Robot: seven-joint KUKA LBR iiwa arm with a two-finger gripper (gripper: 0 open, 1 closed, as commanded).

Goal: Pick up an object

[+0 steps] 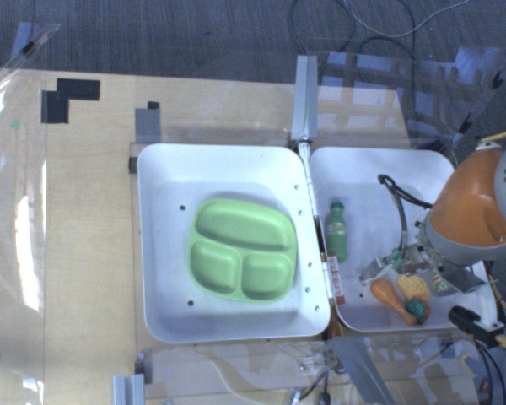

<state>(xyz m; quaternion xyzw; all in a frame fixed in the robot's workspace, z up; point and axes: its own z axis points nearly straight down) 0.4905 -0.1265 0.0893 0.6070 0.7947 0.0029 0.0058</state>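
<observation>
The right bin [363,184] holds a small green bottle [336,233] lying along its left wall. An orange carrot-shaped toy [388,297], a yellow lumpy item [414,286] and a small teal piece [417,309] are clustered near its front right corner. My gripper [402,262] hangs low in that bin, just behind the yellow item and right of the bottle. The arm's grey wrist and orange band [476,205] cover the bin's right side. I see nothing clearly held.
The left bin [160,226] carries a green divided plate [241,250] at its middle. A metal post [305,99] stands behind the wall between the bins. Black cables [401,201] trail over the right bin's back area.
</observation>
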